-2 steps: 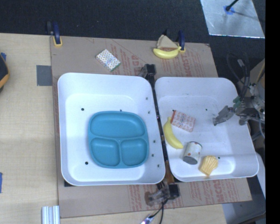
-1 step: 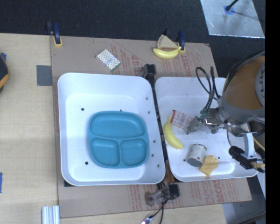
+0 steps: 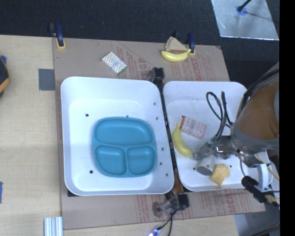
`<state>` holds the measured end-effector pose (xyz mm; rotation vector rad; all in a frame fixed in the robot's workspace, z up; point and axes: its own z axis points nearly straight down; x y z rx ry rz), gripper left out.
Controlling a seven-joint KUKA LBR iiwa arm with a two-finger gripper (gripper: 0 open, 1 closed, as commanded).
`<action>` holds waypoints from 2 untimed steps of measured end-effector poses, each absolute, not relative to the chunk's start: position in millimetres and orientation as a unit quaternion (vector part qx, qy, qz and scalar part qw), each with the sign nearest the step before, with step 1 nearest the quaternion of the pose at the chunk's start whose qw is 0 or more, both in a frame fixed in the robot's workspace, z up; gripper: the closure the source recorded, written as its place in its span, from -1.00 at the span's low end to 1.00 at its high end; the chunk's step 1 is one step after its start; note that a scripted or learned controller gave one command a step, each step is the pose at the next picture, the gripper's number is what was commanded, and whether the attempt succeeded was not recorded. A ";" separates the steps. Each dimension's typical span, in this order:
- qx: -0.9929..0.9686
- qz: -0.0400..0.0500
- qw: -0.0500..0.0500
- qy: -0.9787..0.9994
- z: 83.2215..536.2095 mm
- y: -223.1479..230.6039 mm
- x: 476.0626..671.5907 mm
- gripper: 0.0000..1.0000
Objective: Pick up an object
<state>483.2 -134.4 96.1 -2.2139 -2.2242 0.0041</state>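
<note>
Closest to the camera is the grey arm (image 3: 258, 117) with its orange band, and it reaches from the right side down into the right bin (image 3: 187, 90). At its lower end sits the gripper (image 3: 206, 154), low in this bin, between a banana (image 3: 182, 142) and a small yellow cupcake-like thing (image 3: 220, 173); a grey round piece (image 3: 204, 170) lies just under it. I cannot tell if the gripper is released or clenched, because its metal parts are small and blurred, and nothing is clearly seen between them. So in my judgement the object to pick is not yet taken, and the likely candidates lie in the right bin, all very near the gripper. This crowding is the main risk: closing may catch two things at once, or push the banana against the bin wall so it slips away. A flat red-and-white packet (image 3: 191, 127) lies just behind, and black cables (image 3: 217, 107) hang near the wrist and could snag. Further out, the left bin (image 3: 69, 132) holds a blue divided plate (image 3: 124, 146). On the cardboard behind the bins lie another banana (image 3: 174, 56) and a patterned packet (image 3: 113, 62), well apart from the arm.
</note>
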 end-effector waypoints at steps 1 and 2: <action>-0.706 0.001 0.000 -0.709 160.8 -195.3 571.3 -1.00; -0.705 0.001 0.001 -0.709 195.6 -147.8 509.5 -1.00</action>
